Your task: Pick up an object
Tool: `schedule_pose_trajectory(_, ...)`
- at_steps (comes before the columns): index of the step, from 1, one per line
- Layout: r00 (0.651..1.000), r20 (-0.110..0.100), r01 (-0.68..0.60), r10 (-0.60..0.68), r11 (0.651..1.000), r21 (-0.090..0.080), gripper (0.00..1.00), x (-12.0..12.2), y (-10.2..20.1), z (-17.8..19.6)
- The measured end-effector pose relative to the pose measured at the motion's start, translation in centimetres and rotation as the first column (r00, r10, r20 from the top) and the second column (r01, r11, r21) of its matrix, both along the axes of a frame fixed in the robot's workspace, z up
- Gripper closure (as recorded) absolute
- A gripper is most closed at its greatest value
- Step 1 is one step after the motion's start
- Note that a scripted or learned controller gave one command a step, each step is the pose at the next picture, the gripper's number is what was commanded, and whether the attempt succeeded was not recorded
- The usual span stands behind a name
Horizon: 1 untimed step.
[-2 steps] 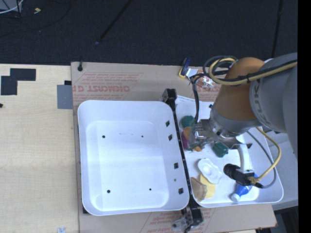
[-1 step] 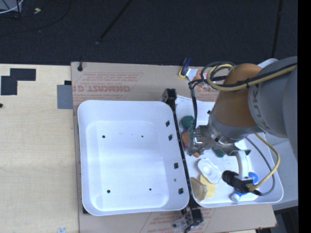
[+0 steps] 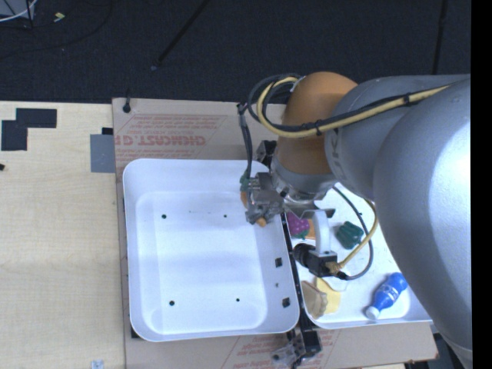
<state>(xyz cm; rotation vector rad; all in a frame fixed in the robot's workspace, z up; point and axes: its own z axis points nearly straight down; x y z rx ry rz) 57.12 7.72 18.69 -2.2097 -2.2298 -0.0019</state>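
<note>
Two white bins [image 3: 146, 206] at frame centre, gripper [image 3: 257, 206] hung over the dividing rim, finger state not discernible, blue bottle [image 3: 387, 294] lay lower right, green object [image 3: 350, 234] beside.

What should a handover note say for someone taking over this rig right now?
Gripper: low over the right rim of the left bin, by the divider between the bins. Whether it is open or shut cannot be told; a small orange bit shows at its tip, unclear whether gripped.
Right bin: blue bottle, dark green piece, magenta object, tan object.
Done: no pick confirmed.
Left: check the grasp; if nothing is held, pick one object from the right bin.
</note>
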Motion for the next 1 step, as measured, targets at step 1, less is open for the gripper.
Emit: schedule_pose_trajectory(1, 1.000, 0.009, 0.006, -0.006, 1.000, -0.001, 1.00, 4.84, 2.04, 8.29)
